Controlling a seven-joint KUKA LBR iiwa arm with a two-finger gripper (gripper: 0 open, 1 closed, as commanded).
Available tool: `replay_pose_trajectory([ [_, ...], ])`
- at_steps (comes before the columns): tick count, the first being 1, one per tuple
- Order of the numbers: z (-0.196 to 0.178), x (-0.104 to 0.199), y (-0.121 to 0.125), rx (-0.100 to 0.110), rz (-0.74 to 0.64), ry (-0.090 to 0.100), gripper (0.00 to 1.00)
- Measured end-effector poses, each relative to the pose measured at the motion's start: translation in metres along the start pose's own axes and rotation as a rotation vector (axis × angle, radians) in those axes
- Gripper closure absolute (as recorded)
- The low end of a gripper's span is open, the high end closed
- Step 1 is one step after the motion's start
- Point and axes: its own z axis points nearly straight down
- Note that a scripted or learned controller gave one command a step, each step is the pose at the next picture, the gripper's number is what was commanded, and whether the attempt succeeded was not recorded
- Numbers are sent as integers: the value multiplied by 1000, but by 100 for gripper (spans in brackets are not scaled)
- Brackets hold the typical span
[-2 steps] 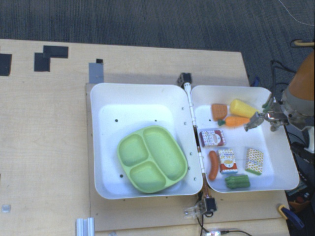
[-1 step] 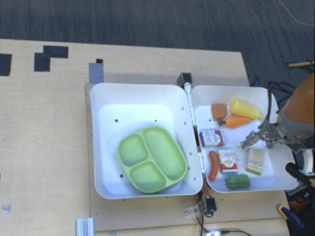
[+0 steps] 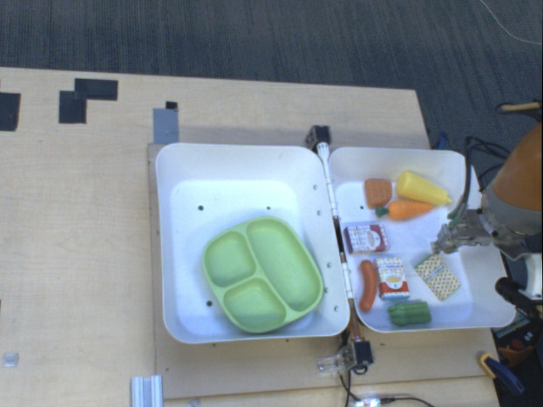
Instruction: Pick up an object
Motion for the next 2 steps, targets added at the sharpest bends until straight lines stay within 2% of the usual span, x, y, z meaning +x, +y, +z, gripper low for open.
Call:
replay_pose_trajectory([
  [1,0,0,0,0,0,0,0],
  [2,-11,0,1,-3,-1,-1,100],
])
